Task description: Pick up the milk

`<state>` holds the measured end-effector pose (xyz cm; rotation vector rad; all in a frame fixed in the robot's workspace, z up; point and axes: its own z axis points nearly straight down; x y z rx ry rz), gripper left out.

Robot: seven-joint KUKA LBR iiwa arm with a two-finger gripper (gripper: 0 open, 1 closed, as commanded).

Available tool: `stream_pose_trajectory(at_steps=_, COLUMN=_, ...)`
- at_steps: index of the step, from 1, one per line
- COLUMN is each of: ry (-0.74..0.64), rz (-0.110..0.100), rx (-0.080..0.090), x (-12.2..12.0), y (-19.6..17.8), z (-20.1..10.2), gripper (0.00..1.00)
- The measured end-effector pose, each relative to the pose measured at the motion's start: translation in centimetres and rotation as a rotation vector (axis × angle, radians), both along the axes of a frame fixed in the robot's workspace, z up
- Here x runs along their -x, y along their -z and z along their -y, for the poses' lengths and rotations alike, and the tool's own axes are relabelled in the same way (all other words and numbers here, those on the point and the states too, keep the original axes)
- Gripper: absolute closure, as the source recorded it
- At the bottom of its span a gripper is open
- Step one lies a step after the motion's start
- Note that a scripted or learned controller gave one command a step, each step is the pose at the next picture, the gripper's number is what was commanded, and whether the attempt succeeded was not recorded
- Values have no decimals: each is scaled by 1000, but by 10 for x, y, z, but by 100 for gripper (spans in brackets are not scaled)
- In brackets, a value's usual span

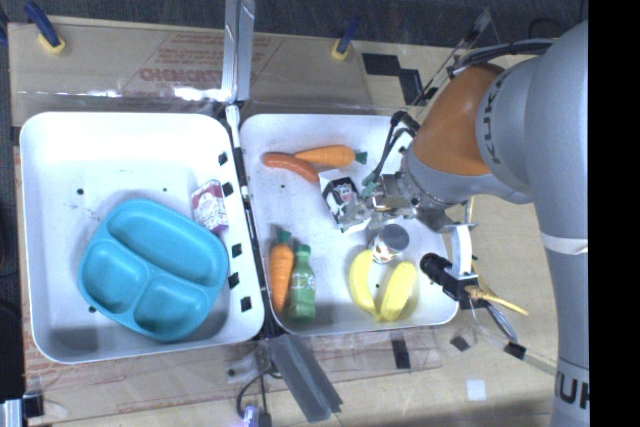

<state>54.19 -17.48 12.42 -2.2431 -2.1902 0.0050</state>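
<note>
Two bins, gripper [352, 200] low in the right bin [330, 320], seemingly clamped on the milk [341, 195], though hard to tell; carrot [325, 156] just above.

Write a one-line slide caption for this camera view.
KUKA arm's gripper hovers over the right bin by carrots and bananas; milk carton lies in the left bin.

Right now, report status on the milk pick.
Gripper over right bin, below carrot. Likely milk carton in left bin, beside blue tray. Bin walls between.
</note>
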Motion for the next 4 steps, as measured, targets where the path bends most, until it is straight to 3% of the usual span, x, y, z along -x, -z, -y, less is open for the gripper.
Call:
stream_pose_trajectory(at_steps=1, ry=-203, rz=5, rx=2, x=-16, y=-11, z=9, gripper=100)
stream_pose_trajectory(at_steps=2, ry=-202, rz=5, rx=2, x=-16, y=-11, z=10, gripper=0)
stream_pose_trajectory(at_steps=3, ry=-243, rz=7, rx=2, x=-22, y=32, z=-27, gripper=0)
stream_pose_trajectory(at_steps=4, ry=-239, rz=6, rx=1, x=-45, y=32, z=-20, gripper=0)
